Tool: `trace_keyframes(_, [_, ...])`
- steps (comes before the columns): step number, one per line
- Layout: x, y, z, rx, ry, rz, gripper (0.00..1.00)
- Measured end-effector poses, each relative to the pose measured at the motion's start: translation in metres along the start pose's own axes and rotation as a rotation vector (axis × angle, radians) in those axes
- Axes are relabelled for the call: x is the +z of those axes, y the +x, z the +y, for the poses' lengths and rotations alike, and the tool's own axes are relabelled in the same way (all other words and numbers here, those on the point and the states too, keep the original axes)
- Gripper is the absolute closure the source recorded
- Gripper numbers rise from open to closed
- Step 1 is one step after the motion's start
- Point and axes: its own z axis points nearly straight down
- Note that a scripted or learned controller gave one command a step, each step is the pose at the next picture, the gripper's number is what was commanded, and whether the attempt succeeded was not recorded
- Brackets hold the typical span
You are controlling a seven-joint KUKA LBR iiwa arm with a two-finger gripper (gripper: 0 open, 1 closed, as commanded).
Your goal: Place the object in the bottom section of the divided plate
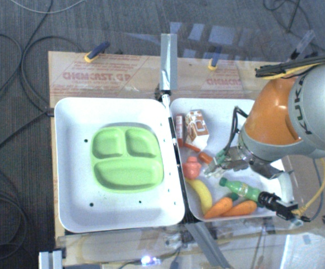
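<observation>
Green divided plate (128,157) in the left bin (67,116), gripper (221,162) low over the right bin (230,105) near banana (200,194), carrots (218,207) and bottle (240,189), jaws' state unclear

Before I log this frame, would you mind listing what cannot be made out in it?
- Gripper, camera view: too small and cluttered to tell whether it holds anything.
- Right bin: its right side is hidden under the arm.
- Carton: its print is too small to read.
- Green bottle: label too small to read.
- Divided plate: fully visible, nothing in its sections.
</observation>
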Motion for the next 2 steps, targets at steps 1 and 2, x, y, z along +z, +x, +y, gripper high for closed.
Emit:
trace_keyframes(1, [0.000,0.036,0.007,-0.211,-0.001,-0.002,1.00])
trace_keyframes(2, [-0.063,0.050,0.033,-0.408,-0.001,-0.003,1.00])
